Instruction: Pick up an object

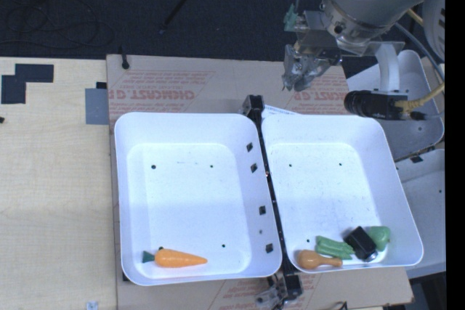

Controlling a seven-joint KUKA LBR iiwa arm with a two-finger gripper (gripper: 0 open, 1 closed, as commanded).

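The claw (296, 80) is seen up high past the right bin (407, 229), at its 12 o'clock edge; nothing is held, and whether it is apart cannot be told. An orange carrot (182, 258) is laid flat in the left bin (123, 156) at 6 o'clock, tip pointed to 3 o'clock.
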